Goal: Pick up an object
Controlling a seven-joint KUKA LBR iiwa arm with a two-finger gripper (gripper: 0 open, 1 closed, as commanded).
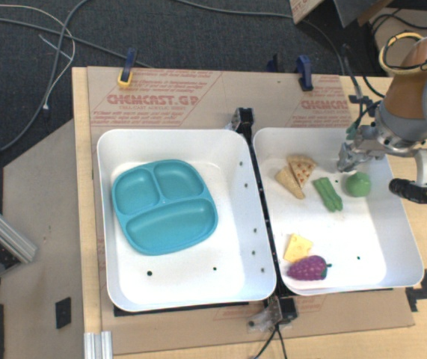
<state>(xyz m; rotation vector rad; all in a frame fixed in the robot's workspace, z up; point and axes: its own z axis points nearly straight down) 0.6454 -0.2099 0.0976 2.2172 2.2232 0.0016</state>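
In the right bin (pixel 392 260) lie several toy foods: a tan sandwich wedge (pixel 300 171), a tan bread piece (pixel 289 183), a green pickle (pixel 328 194), a round green fruit (pixel 358 184), a yellow cheese wedge (pixel 298 247) and purple grapes (pixel 307 268). My gripper (pixel 350 159) hangs low at the bin's far right, just above and left of the green fruit, right of the sandwich wedge. I see nothing held between the fingers.
The left bin (pixel 123 275) holds a teal divided plate (pixel 165 205). A black clamp (pixel 242 119) sits between the bins at the back. Blue clamps (pixel 128 66) (pixel 303 72) pin the cardboard base. Cables run behind the bench.
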